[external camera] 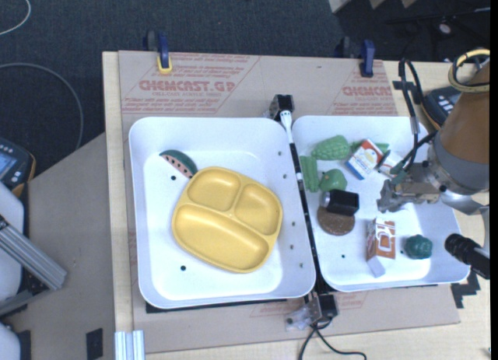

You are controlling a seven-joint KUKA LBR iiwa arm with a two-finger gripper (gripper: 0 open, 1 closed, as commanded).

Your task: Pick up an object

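The arm (pixel 467 137) is reaching in from 3 o'clock and hanging its hand (pixel 393 197) over the right bin (pixel 342 269), low above the bin's middle. Whether the hand is apart or together I cannot tell, since the dark metal parts blur into one shape from this slant. Nothing is showing between them, so I am judging that no object is picked up yet.

The candidates are all lying in the right bin. A brown carton (pixel 380 240) is sitting just below the hand, toward 6 o'clock, and looks the nearest target. A dark green ball (pixel 419 247) is resting near the bin's 4 o'clock corner. A black block (pixel 341 200) is lying on a brown disc (pixel 337 222) at about 9 o'clock from the hand. Green toy pieces (pixel 327 160) are clustering toward 11 o'clock, with a small blue, white and red box (pixel 364 158) just beside them at 12 o'clock.

The left bin (pixel 148 195) is holding a yellow divided plate (pixel 226 217) at its centre and a watermelon slice toy (pixel 178 163) toward 10 o'clock. Both bins are sitting on the brown worktop (pixel 124 94).

As a judgement, the task is in its approach stage: the descent, the closing on one object and the lift all remain to be done.
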